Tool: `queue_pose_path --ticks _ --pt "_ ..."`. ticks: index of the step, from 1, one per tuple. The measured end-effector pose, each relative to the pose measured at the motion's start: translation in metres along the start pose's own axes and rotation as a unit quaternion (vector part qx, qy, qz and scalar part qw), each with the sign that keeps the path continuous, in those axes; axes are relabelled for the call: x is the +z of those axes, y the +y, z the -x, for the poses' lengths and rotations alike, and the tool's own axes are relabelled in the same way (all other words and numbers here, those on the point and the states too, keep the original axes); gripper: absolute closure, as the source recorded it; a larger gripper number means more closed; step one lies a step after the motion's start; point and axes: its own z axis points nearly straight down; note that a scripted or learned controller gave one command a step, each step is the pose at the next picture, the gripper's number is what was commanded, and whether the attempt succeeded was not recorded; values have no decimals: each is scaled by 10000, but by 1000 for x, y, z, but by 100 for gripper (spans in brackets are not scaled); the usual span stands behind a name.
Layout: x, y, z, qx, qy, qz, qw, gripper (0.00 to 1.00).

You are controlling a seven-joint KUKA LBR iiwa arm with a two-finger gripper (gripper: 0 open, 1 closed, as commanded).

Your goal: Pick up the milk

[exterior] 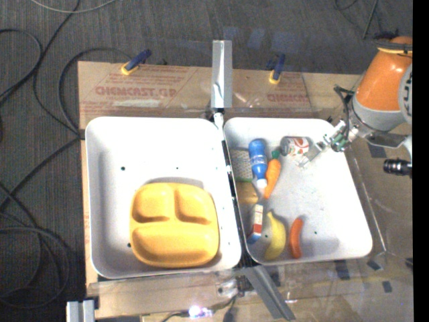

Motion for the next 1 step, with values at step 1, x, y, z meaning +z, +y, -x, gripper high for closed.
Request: queue_pose_path --ticks 1 --pt "36 -37 -26 313 24 -6 9995 0"
